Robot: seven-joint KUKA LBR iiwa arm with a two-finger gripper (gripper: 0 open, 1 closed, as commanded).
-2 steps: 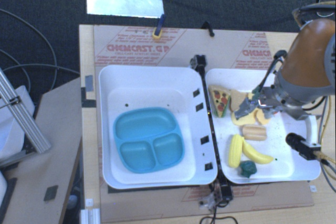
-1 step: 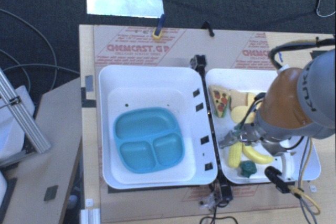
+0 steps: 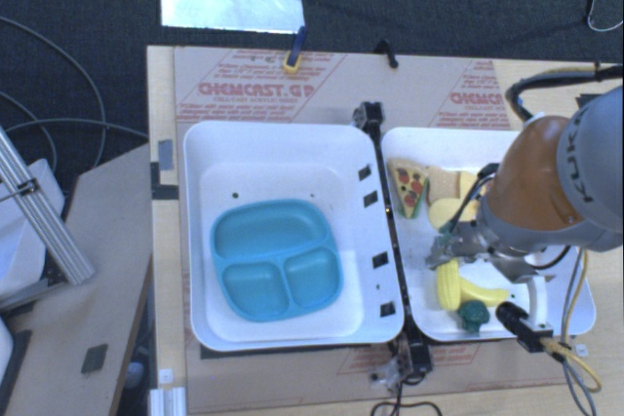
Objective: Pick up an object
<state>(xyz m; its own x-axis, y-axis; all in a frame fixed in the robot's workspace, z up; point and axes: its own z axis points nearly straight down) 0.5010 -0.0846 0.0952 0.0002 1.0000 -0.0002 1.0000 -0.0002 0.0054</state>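
The right bin (image 3: 439, 137) holds several toy foods. A pizza slice (image 3: 408, 187) lies at its far left, with a pale tan piece (image 3: 447, 181) and a round yellow piece (image 3: 446, 212) beside it. Near the front edge lie a yellow corn cob (image 3: 448, 285), a banana (image 3: 485, 292) and a small green broccoli-like piece (image 3: 473, 313). My gripper (image 3: 444, 250) hangs low over the bin, just above the corn cob and below the round yellow piece. The grey and orange arm (image 3: 546, 185) covers the right part of the bin.
The left bin (image 3: 283, 132) holds a blue divided plate (image 3: 277, 258). A black divider (image 3: 382, 209) with clips runs between the bins. A yellow and blue object (image 3: 293, 58) lies on the board behind the left bin. Cables hang by the right bin's front right corner.
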